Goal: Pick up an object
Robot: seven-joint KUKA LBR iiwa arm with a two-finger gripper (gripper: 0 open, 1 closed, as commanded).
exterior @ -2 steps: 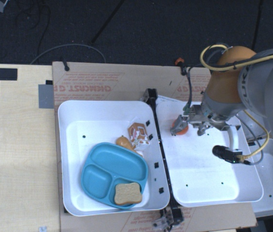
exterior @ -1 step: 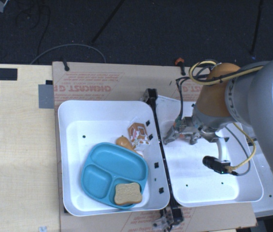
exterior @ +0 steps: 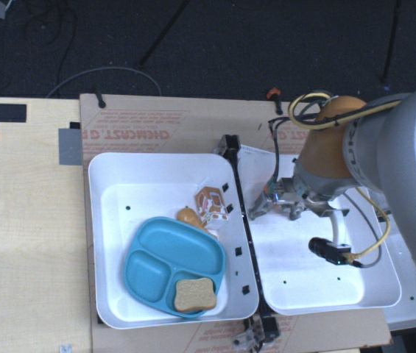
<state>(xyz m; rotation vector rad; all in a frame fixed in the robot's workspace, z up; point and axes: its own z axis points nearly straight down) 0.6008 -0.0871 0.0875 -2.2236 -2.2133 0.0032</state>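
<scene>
- Blue plastic marks the biggest candidate: a divided tray (exterior: pixel 172 265) lies in the left bin (exterior: pixel 108 197), filling its 6 o'clock half, with a slice of bread (exterior: pixel 195 294) resting in the tray's compartment at 5 o'clock.
- Just beyond the tray's 12 o'clock rim sit two small things: an orange-brown lump (exterior: pixel 188 215), touching or nearly touching the rim, and a crumpled printed wrapper (exterior: pixel 211 203) beside it at 1 o'clock.
- Over the right bin (exterior: pixel 325 293) hangs the arm's wrist, with the gripper (exterior: pixel 277 201) near that bin's 10 o'clock corner, close to the divider between the bins.
- Whether the gripper is spread or closed I cannot tell; cables and the wrist housing hide it, and nothing shows in its grasp.
- My judgement: the step in hand is choosing and approaching a target, and every visible object lies across the divider, at 9 o'clock from the gripper.
- To do it well, lift clear of the divider wall, cross to the left bin, then descend straight down.
- The bread or the lump looks the easier pick; the tray is broad and flat, and the wrapper may slip.
- Watch the trailing yellow cable (exterior: pixel 373 241) for snagging.
</scene>
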